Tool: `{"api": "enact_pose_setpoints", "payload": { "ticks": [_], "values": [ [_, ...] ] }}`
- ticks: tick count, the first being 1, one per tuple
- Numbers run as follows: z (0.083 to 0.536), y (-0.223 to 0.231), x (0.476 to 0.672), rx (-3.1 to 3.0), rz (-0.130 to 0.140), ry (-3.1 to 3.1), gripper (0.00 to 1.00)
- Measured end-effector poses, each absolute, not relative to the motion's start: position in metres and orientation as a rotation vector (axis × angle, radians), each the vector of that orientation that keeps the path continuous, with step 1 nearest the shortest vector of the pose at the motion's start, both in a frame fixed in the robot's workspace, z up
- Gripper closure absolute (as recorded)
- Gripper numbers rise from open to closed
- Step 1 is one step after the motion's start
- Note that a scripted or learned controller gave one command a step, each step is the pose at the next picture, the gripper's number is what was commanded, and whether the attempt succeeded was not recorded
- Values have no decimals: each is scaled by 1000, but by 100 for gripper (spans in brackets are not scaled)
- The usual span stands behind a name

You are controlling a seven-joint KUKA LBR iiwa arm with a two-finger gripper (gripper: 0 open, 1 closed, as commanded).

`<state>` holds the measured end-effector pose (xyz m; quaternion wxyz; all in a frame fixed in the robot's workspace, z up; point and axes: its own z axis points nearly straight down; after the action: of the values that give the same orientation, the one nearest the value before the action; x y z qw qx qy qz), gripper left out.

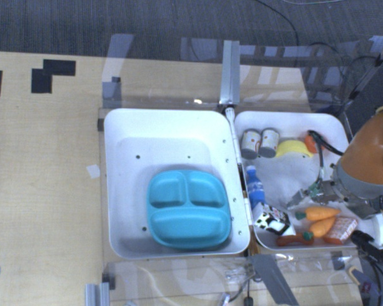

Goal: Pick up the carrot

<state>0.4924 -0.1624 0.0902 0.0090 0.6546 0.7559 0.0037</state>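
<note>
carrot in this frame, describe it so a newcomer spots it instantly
Start at the right bin, the one crowded with small items. Go to its near right corner, under the arm's orange band. The carrot lies there: a short orange taper with a green tip, and a second similar orange piece just below it; the other neighbours are blue, yellow or red.

- You see the arm [373, 155] as a rounded bulk, its upper part a broad orange band with a smooth, slightly glossy surface.
- Below the orange you see a grey collar, lighter along its lower rim.
- A black cable [324, 144] loops off the orange part, thin and curved.
- The gripper [319, 193] looks like a small cluster of dark and silver metal parts, too small for you to make out screws or markings.
- A touch of green shows on that metal cluster.
- More dark cables [370, 260] trail beneath the grey collar.
</note>
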Motion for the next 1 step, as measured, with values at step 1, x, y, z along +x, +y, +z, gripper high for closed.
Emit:
{"api": "enact_pose_setpoints", "payload": {
  "ticks": [1],
  "values": [
    [90,-189,492,1697,10,2626,0]
  ]
}}
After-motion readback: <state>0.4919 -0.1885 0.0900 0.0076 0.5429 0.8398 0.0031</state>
